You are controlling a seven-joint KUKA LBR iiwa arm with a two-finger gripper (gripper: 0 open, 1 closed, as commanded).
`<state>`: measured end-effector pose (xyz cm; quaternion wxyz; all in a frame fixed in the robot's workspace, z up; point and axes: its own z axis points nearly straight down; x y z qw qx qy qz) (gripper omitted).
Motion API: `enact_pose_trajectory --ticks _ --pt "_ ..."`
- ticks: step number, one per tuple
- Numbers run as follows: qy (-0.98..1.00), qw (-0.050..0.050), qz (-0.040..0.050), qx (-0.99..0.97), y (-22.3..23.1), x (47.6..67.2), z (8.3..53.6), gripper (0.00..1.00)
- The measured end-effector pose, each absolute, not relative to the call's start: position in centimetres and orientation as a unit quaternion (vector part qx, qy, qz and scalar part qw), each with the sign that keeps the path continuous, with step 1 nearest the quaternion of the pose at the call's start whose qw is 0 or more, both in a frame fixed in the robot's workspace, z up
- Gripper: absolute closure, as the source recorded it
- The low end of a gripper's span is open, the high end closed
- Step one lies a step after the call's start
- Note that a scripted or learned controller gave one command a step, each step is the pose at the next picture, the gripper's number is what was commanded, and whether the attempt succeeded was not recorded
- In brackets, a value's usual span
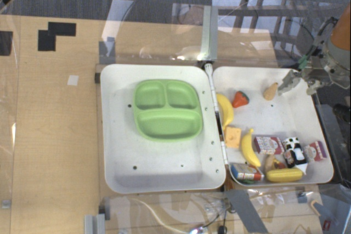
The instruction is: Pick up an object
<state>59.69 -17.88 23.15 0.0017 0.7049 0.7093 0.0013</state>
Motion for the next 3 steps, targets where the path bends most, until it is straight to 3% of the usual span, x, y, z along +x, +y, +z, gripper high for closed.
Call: enact_pose_trajectory --ticks 1,2,3 --pt "0.739 0.002 0.0010 0.674 -20.5 66.2 11.3 0.00" --pt "0.726 0.004 0.0027 0.687 -19.5 63.4 21.4 0.00" --pt "0.649 0.002 0.0015 0.761 -18.9 66.8 10.4 0.00"
